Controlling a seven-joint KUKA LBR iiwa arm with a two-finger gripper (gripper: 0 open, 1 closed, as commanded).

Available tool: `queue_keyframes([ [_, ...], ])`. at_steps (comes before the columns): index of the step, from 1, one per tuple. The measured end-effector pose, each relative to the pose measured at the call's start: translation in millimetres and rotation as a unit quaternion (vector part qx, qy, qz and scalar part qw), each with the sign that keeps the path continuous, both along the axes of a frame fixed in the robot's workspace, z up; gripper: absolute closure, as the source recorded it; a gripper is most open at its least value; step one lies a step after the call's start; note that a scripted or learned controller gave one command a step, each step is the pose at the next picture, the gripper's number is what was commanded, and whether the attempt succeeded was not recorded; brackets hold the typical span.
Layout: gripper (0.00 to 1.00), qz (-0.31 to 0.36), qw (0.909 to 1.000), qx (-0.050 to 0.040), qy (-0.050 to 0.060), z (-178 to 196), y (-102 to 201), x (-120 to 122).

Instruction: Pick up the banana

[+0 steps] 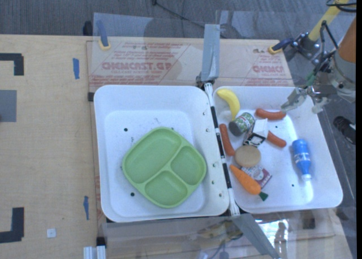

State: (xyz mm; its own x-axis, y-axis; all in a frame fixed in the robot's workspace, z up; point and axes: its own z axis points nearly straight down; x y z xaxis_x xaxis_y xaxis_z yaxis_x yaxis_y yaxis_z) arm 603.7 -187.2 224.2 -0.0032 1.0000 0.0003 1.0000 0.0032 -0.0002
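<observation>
- Lying in the upper left corner of the right bin [331, 195], the banana [229, 102] is yellow and curved, close to the divider between the two bins.
- Gripper [302, 98] hangs at the upper right edge of the right bin, well apart from the banana; nothing sits between its fingers, which look spread apart and released.
- Arm [345, 48] comes in from the upper right of the frame, with yellow and black cables around it.
- Just below the banana stands a small can [243, 122] with a green label, next to a black and white card [257, 134].
- One red sausage [271, 114] lies right of the banana, another [226, 139] runs along the divider, and a third, shorter one [276, 139] sits near the middle of the bin.
- A round tan disc [248, 155] rests on a small packet [261, 176], and an orange carrot [247, 181] lies slanted at the lower left of this bin.
- A blue bottle [301, 158] lies on its side toward the right wall of the bin.
- Left bin [107, 111] holds a green divided plate [164, 166] with three compartments, placed toward the lower middle.
- Both bins sit on a wooden bench [39, 156] with blue tape marks on the left of the frame.
</observation>
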Motion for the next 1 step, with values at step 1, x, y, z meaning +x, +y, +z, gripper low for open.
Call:
queue_keyframes([
  [1, 0.0, -0.022, 0.9998, 0.0002, 0.001, -56.9, 55.5, 40.9],
])
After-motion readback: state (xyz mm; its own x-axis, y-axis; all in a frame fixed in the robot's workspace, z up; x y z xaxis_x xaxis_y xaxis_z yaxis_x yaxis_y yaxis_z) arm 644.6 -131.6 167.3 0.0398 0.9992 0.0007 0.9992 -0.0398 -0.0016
